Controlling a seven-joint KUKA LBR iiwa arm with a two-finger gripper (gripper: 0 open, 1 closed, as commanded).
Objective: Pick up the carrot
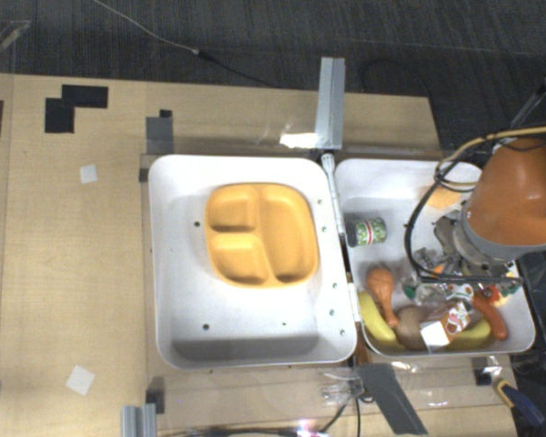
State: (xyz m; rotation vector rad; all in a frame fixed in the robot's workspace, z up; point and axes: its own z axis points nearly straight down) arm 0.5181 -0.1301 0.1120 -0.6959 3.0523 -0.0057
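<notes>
The carrot [491, 317], a short orange-red stick, lies at the front right of the right bin [382, 185], next to a banana. My gripper [450, 291] hangs low over that same corner, just left of the carrot and above the pile of items. The arm's orange band [520, 194] and grey wrist cover most of the gripper from above. Nothing can be seen held in it.
The right bin also holds a small green-labelled can [368, 231], a brown drumstick [381, 287], a yellow banana [375, 321] and a brown lump with a white tag [417, 328]. A yellow divided plate [257, 233] sits in the left bin [177, 317].
</notes>
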